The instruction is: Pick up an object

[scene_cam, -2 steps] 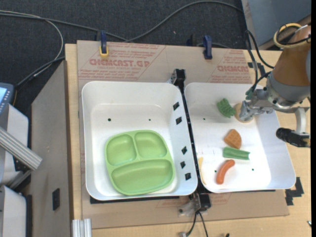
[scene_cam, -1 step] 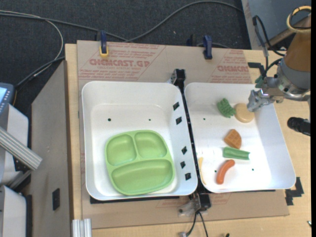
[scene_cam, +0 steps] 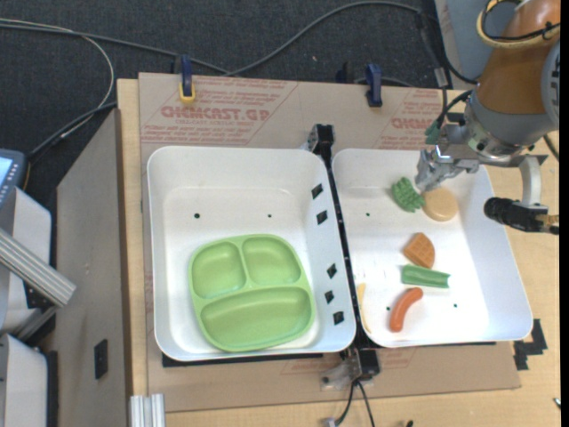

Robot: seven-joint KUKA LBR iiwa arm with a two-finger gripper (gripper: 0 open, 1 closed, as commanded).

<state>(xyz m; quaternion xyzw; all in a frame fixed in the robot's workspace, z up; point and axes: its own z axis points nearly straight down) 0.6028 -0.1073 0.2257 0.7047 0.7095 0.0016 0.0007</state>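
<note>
My gripper hangs low over the back of the right bin, just above and between a green leafy piece and a tan round bun. Its finger tips are close to both. In front of them lie an orange wedge, a green bean pod and a red-orange sausage. The arm with its orange band comes in from the upper right.
The left bin holds a green divided plate. A black divider runs between the bins. A yellowish item peeks at the right bin's left wall. Cables and clamps lie at the bench's back edge.
</note>
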